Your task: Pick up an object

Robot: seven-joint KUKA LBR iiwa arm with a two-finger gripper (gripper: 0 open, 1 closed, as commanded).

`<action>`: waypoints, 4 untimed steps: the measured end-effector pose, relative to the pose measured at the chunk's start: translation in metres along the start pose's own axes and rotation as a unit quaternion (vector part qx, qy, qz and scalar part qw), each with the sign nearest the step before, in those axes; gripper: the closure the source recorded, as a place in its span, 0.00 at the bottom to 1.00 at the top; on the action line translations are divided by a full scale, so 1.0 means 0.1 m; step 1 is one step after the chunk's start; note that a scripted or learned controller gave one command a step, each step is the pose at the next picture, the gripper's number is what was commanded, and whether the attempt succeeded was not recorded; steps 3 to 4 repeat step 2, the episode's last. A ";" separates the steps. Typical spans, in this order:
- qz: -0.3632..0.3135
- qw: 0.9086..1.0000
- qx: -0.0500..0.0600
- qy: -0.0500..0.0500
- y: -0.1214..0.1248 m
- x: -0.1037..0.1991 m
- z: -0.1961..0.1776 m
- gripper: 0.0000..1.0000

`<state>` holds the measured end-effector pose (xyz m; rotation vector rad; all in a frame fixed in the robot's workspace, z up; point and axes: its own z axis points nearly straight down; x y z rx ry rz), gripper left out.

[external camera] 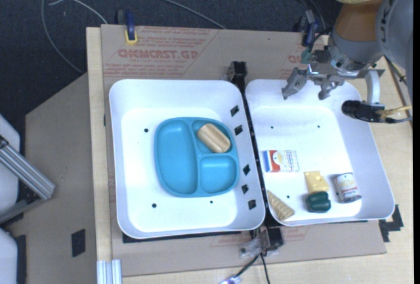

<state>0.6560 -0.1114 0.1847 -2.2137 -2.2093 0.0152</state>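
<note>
Gripper (307, 87) hangs at upper right, fingers spread, nothing between them; arm (367, 7) cut off by the frame's right edge.

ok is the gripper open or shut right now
Open. The gripper hangs over the right bin's far end, its two fingers spread apart with nothing between them.

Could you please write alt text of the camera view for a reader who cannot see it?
The grey arm's gripper, fingers spread and holding nothing, hovers over the far edge of the right white bin, which holds a small printed card, a yellow block, a dark green piece, a small can and a tan wedge. The left white bin holds a blue divided plate with a tan bread roll.
</note>
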 end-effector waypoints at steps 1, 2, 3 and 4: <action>-0.001 1.000 -0.008 -0.001 0.03 0.00 -0.10 0.00; -0.002 1.000 -0.005 -0.001 0.03 0.03 0.32 0.00; -0.002 1.000 -0.005 -0.001 0.03 0.03 0.32 0.00; -0.002 1.000 -0.005 -0.001 0.03 0.03 0.32 0.00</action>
